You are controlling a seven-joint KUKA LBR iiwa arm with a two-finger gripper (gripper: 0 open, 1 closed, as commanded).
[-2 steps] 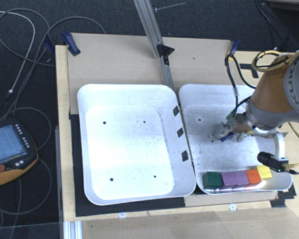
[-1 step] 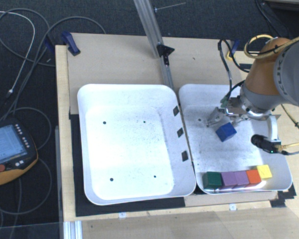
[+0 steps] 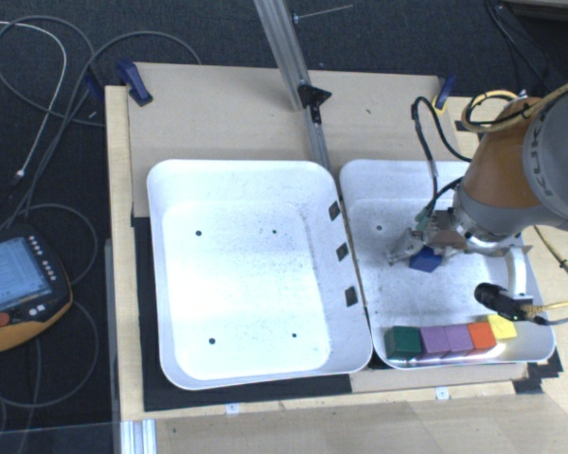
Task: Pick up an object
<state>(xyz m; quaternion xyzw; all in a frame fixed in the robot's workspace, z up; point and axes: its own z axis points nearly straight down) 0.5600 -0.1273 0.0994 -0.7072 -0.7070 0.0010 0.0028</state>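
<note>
My gripper [image 3: 415,246] hangs low over the middle of the right bin [image 3: 383,197], at the end of the grey arm with its orange band [image 3: 500,166]. A small blue block [image 3: 424,261] lies right at the gripper's tip, partly hidden under it. I cannot see whether the block is in the grip or just beside it. Along the bin's near wall runs a row of blocks: green [image 3: 404,340], purple [image 3: 445,339], orange [image 3: 483,335] and yellow [image 3: 503,327].
The left bin [image 3: 237,272] sits beside the right one, with black clips [image 3: 342,251] on the shared rim. A metal pole [image 3: 282,36] slants in from the top. Cables [image 3: 426,130] trail near the arm. A handheld pendant [image 3: 14,277] lies off the bench at left.
</note>
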